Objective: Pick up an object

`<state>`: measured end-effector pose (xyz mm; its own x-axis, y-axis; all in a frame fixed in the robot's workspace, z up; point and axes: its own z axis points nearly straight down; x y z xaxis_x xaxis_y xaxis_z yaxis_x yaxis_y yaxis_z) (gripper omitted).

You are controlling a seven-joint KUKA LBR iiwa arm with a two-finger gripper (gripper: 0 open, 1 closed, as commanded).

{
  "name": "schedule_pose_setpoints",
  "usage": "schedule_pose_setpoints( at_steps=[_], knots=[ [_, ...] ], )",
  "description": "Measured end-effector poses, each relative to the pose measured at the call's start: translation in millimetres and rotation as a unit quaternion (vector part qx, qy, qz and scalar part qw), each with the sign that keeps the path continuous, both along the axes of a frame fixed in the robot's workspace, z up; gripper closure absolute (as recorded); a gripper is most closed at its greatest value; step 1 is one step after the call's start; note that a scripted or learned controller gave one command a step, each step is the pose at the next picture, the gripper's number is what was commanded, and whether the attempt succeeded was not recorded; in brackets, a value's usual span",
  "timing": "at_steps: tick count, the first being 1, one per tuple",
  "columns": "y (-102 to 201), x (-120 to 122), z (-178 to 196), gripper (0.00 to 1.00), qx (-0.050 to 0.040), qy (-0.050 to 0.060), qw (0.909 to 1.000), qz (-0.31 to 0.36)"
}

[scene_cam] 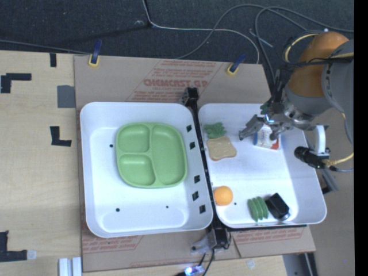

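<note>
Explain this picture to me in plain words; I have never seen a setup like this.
One camera fixed above a bench looks down at a slant. The grey machine with the orange band at the right is a robot arm; its pincer hangs over the right white bin, close to a small white and red carton. I cannot tell whether it holds anything. That bin also has a green leafy piece, a slice of toast, an orange ball, a ribbed green item and a black block. The left white bin holds a green divided plate.
</note>
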<state>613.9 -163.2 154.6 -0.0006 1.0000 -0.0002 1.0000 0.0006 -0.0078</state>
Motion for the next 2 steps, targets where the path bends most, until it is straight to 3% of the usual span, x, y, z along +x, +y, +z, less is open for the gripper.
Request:
schedule_pose_setpoints(
  at_steps=[1,2],
  knots=[
    [2.9,-9.2,-61.8,0.00,0.0002,0.000,1.0000,0.000],
    [2.6,-8.0,-67.4,0.00,-0.0008,-0.004,1.0000,0.000]
  ],
)
